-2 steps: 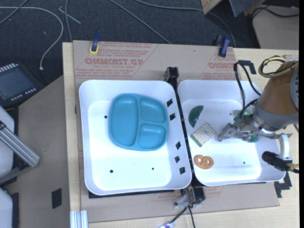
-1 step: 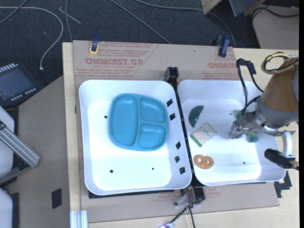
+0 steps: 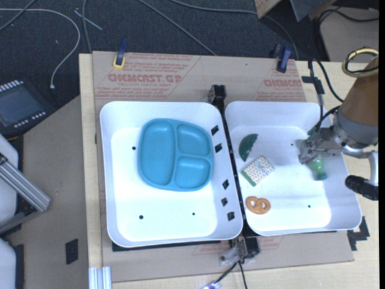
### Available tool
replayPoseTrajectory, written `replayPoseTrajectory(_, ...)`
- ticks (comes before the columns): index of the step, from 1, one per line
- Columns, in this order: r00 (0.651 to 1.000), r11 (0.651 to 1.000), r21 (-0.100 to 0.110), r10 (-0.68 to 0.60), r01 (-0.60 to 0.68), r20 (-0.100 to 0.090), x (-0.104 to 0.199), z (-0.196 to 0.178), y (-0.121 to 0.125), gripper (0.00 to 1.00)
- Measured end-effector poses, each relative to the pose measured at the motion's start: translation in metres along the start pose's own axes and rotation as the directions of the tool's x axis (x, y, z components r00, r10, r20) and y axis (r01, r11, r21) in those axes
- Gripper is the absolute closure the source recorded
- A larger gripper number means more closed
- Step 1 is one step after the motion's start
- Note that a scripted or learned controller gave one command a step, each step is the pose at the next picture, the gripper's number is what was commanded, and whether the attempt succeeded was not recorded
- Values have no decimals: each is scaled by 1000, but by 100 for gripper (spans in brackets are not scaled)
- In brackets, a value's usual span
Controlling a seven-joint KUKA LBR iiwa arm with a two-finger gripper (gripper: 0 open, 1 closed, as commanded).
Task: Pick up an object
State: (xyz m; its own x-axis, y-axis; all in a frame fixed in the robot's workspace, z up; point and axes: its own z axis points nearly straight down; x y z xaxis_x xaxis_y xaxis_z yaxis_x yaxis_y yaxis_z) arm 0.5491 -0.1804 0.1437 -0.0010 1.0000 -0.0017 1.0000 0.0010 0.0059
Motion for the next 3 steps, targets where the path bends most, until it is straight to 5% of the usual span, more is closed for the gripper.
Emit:
replayPoseTrajectory(1, 1000, 1000, -2, 0, 0, 1, -2, -65, 5, 100)
replayPoseTrajectory(2, 1000, 1000, 3, 0, 0, -1, -2, -69, 6, 100)
replayPoseTrajectory(3, 1000, 1000, 9, -5, 5, -6, 54, -61, 1, 100)
